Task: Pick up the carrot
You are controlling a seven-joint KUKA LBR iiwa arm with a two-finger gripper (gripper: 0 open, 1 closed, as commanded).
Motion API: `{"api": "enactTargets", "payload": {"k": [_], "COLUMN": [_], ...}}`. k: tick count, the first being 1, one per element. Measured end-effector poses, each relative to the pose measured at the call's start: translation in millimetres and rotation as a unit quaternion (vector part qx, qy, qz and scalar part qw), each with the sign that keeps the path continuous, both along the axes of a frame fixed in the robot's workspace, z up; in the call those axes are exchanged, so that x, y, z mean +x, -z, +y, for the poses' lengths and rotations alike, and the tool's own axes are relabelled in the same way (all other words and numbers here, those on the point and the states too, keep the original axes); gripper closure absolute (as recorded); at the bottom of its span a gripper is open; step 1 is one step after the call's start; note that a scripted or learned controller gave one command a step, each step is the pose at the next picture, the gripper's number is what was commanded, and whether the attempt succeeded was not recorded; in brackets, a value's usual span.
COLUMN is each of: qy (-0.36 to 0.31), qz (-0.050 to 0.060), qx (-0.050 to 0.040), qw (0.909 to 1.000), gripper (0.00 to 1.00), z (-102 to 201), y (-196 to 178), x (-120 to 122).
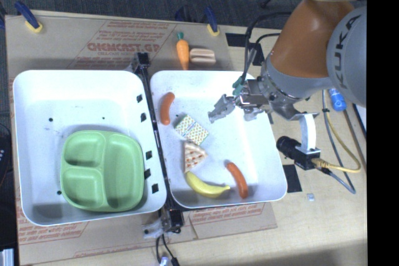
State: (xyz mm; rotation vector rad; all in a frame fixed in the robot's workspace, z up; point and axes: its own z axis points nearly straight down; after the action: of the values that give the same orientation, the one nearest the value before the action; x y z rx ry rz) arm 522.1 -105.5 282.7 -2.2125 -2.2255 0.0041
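Camera view: your gripper over right bin, fingers small, blurred; can't tell spread or pressed. Carrot outside bins, at 12 o'clock of right bin, beside sandwich toy. Right bin: two sausages, one banana, pizza slice, patterned block. Left bin: one green divided plate.

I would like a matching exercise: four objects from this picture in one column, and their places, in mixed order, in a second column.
1. carrot
2. banana
3. green divided plate
4. gripper

a. inside the left bin
b. near the front edge of the right bin
c. above the right bin's upper part
d. on the cardboard behind the bins

Pairs: 1-d, 2-b, 3-a, 4-c
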Motion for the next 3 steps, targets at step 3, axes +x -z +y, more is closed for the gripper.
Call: {"api": "enactTargets", "payload": {"k": [3], "qy": [-0.012], "qz": [-0.001], "qx": [-0.0008], "qw": [0.9999], "gripper": [0.0], "z": [203], "y": [53], "x": [78]}}
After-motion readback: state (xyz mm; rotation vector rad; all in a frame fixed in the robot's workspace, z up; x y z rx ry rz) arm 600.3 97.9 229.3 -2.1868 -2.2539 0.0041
